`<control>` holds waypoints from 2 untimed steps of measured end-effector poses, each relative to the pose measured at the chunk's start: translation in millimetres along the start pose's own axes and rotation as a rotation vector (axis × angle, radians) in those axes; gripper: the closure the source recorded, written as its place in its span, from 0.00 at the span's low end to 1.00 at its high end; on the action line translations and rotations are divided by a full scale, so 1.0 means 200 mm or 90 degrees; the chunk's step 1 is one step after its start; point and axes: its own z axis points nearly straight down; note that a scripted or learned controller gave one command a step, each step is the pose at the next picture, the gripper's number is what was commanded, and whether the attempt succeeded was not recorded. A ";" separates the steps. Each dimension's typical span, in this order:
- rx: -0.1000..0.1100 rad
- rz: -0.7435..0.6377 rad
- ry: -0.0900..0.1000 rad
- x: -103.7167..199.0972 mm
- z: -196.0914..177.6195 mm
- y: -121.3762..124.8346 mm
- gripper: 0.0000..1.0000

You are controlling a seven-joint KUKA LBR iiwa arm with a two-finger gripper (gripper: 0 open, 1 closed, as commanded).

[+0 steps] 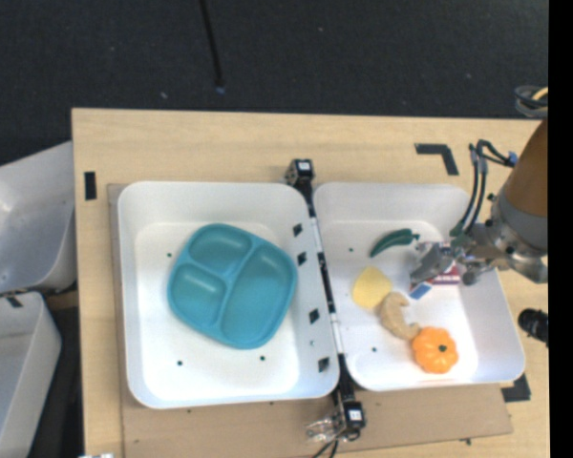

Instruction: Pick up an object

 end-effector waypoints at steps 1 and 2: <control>-0.009 -0.002 -0.002 0.00 -0.03 0.01 0.00; -0.006 -0.001 -0.002 -0.01 0.26 0.06 0.00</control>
